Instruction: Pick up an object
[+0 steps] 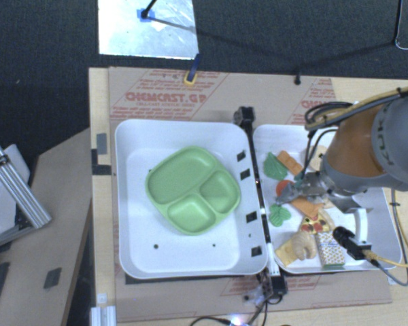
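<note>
While the bench lies sorted into two halves, the scene reads from left to right as follows.

Left bin: the shallow white left bin (132, 202) carries a green divided plate (192, 189), lying flat and a little turned, with nothing seen in its three compartments; it looks like a place to set things down, not to pick from.

Divider: the two bins touch along a dark-clipped seam (256, 189), so a thing can be carried across with a short move.

Right bin: the right bin (268, 139) holds the clutter of small toys, which is why the arm works on this side. A green leafy piece (275, 166) and an orange block (290, 161) lie at the far side; a second green piece (280, 214) sits near the seam; a tan figure (299, 246) and a patterned box (330, 253) lie at the near edge.

Task's thing: no single object is named; the likeliest candidates are the red and orange pieces (306, 206) in the middle of the heap, just beside the tool.

Gripper: the gripper (300, 187) is down among the toys; whether it is spread or clamped, I cannot tell, and nothing is plainly seen in its grasp.

Arm: the arm (367, 148) reaches in from the right, its orange band above the wrist, bent steeply down over the right bin's middle.
</note>
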Robot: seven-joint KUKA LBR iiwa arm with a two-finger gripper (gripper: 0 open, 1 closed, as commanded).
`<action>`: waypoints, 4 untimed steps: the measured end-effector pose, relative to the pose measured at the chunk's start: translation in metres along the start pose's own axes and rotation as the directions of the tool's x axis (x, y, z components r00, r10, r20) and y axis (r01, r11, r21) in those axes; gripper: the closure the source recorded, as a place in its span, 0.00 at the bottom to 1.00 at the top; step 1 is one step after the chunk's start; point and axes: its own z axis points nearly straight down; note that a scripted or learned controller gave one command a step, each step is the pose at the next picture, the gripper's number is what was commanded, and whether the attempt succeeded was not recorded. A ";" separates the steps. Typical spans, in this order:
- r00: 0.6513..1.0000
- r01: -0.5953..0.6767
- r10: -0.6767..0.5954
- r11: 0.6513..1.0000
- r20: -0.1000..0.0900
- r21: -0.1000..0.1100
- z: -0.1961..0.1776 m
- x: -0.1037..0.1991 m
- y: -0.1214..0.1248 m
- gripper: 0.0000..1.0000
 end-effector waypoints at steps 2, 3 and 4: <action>1.000 0.001 -0.001 1.000 -0.003 0.015 -0.068 -0.011 0.010 1.00; 1.000 0.002 -0.002 1.000 -0.004 0.016 -0.113 -0.008 0.011 1.00; 1.000 0.003 -0.002 1.000 -0.005 0.018 -0.135 -0.008 0.013 1.00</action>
